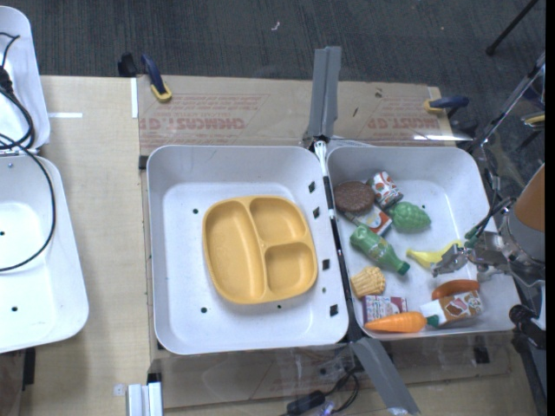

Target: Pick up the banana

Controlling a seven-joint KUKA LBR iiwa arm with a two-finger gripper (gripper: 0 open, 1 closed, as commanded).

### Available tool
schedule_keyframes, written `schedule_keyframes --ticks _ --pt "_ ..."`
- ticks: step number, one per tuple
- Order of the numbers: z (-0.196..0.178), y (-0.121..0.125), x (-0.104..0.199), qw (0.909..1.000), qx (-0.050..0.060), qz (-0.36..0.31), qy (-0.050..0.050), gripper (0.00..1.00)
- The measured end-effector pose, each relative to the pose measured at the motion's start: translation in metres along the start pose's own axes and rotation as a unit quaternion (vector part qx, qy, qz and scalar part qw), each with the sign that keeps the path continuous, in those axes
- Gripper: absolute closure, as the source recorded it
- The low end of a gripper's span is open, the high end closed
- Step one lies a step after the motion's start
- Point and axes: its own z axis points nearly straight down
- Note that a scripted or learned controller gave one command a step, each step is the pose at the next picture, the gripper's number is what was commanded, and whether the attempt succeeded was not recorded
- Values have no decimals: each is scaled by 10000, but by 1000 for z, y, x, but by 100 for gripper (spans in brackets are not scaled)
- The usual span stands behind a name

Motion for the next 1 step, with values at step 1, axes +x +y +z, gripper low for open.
schedule_keyframes --ticks 1 --pt "15 21 69 9994 11 -324 -71 0"
